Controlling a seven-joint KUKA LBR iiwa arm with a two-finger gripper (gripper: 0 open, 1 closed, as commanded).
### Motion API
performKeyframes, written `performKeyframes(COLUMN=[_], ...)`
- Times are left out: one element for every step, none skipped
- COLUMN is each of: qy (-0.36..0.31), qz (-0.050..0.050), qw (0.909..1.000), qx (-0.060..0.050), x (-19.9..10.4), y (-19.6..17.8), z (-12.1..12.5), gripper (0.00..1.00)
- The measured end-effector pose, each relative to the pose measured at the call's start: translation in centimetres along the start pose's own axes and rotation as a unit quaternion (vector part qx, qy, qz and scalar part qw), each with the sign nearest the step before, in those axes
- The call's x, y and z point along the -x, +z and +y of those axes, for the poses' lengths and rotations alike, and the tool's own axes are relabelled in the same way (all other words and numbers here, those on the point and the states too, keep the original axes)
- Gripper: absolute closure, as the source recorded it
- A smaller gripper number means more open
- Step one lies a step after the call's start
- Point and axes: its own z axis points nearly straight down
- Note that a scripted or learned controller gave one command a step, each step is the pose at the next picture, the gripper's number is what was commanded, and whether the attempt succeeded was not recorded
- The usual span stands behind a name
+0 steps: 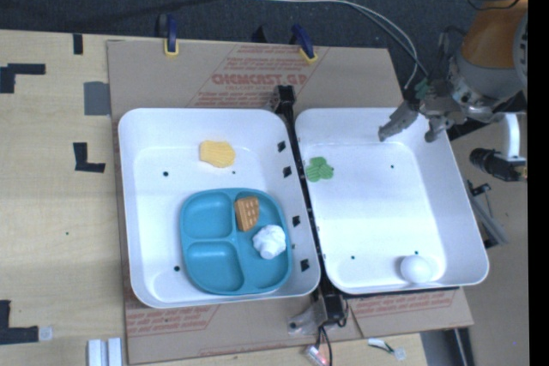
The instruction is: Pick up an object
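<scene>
My gripper (414,129) hangs over the far right corner of the right bin (446,184), its two fingers spread open with nothing between them. A green leafy piece (319,170) lies at that bin's left side, well to the left of the gripper. A white ball (417,268) rests near the bin's front right corner. In the left bin (146,150) a yellow piece (217,153) lies on the floor behind a blue divided tray (206,257). The tray holds a brown waffle-like piece (247,213) and a white crumpled lump (269,242).
Both bins sit on a cardboard sheet (249,77) clamped at the back by two blue-and-yellow clamps (171,36). A black divider (296,176) runs between the bins. Cables (343,4) trail across the dark floor behind.
</scene>
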Motion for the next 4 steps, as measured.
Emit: performKeyframes(qy=[0.000, -0.002, -0.003, -0.002], qz=[0.000, 0.000, 0.001, 0.000], qw=[1.0000, 1.0000, 1.0000, 1.0000], qx=[0.000, 0.006, 0.001, 0.001], x=[0.0, -6.1, -13.0, -17.5], y=[0.0, -10.9, -12.5, -14.4], z=[0.0, -5.4, -10.6, -6.8], gripper=[0.00, 0.00, 0.00, 0.00])
